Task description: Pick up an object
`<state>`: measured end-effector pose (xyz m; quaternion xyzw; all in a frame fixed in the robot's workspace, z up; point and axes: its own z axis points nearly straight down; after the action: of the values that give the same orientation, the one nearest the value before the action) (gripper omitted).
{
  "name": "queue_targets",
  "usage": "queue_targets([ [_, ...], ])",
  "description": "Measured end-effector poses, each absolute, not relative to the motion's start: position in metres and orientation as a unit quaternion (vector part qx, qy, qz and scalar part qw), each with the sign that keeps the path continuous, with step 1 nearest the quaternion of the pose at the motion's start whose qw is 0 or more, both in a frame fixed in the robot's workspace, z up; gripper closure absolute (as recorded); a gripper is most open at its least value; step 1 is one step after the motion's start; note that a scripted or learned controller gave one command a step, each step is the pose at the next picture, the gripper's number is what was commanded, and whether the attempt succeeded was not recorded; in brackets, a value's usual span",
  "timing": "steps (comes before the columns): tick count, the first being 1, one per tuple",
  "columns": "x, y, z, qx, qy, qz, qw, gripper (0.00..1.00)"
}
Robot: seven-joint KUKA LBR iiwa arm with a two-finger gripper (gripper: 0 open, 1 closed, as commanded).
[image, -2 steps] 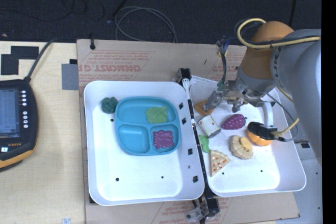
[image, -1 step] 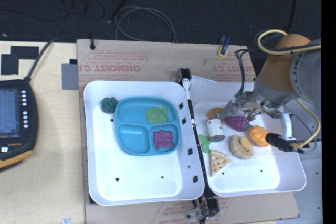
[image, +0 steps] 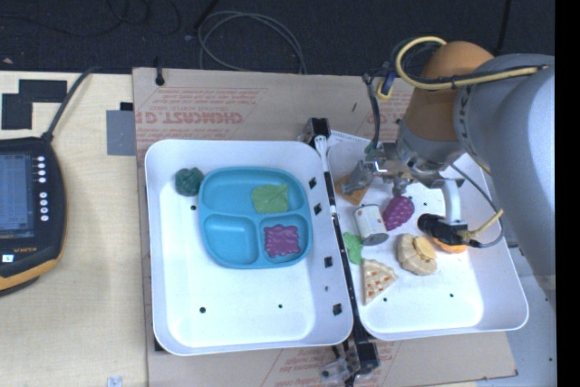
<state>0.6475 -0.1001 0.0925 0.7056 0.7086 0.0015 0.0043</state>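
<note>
Printed red lettering runs along the cardboard sheet (image: 236, 109) beneath the two bins, in the upper middle of the frame; it appears upside down and mirrored from this view and cannot be read with confidence. Further red print shows on the same sheet at the lower edge of the frame, below the bins, too small and cut off to read. The handheld control pendant (image: 23, 208) at the left edge carries a lit screen and a small label near its lower corner; neither is legible.
</note>
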Motion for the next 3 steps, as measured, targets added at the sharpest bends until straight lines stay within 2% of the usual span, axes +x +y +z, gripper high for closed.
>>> queue_targets([
  [1, 0.591, -0.155, 0.088, 0.709, 0.706, -0.0024, -0.001, 0.00],
  [2, 0.594, -0.154, 0.098, 0.709, 0.705, -0.0008, -0.001, 1.00],
  [3, 0.593, -0.154, 0.097, 0.710, 0.705, -0.0009, -0.001, 0.00],
])
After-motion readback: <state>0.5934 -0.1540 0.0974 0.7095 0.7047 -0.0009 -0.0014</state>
